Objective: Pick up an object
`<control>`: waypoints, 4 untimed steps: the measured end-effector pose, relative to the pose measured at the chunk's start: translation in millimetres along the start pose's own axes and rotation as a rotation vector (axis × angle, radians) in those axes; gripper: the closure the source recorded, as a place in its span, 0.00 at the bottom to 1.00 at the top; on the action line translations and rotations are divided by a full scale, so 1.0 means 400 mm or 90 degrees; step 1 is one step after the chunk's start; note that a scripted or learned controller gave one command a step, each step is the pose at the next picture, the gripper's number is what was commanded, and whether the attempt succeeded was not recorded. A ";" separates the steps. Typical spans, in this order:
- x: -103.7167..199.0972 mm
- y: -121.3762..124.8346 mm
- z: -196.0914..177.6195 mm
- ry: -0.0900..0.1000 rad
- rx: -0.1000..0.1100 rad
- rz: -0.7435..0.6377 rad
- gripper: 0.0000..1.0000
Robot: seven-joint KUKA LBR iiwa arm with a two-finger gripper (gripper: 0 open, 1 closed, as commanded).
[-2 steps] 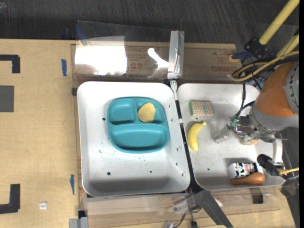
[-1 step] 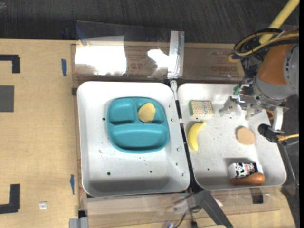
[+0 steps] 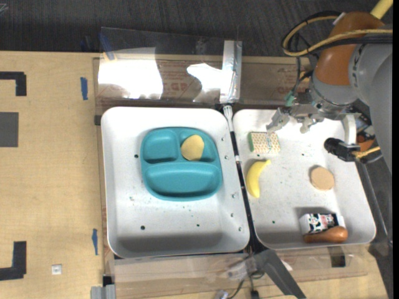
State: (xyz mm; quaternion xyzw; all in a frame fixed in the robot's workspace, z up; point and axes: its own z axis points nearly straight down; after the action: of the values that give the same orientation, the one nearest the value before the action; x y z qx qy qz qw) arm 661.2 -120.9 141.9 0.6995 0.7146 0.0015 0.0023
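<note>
The gripper (image 3: 290, 121) hung with its fingers spread and nothing between them over the far edge of the right bin (image 3: 368, 223). The sponge (image 3: 264, 143) lay just beside it at 7 o'clock, near the bin's left wall, with bare floor toward 3 o'clock.

— What do we have lying in the right bin (image 3: 361, 195)?

— We see a banana (image 3: 255, 177) near its left wall, curved, lying flat, and just above it a small rectangular sponge (image 3: 264, 143), yellow-speckled with a green edge.

— And further right?

— A flat round tan disc, a cookie (image 3: 322, 179) by our guess, lies alone. At the near right corner we find a small black-and-white carton (image 3: 320, 221) on its side, touching an orange-brown sausage-shaped piece (image 3: 326, 234).

— Anything in the left bin (image 3: 118, 179)?

— A teal divided plate (image 3: 181, 164) sits in the middle, with a yellow rounded piece (image 3: 192, 147) in its upper right compartment.
</note>
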 end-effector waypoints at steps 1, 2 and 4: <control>0.052 -0.026 0.117 -0.001 -0.008 -0.018 0.00; 0.012 0.029 0.114 0.001 -0.009 -0.009 0.00; -0.071 -0.023 0.111 -0.003 -0.012 -0.087 0.00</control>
State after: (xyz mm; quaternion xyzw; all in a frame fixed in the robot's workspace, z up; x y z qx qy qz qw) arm 653.0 -149.6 97.3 0.6491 0.7606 0.0068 0.0107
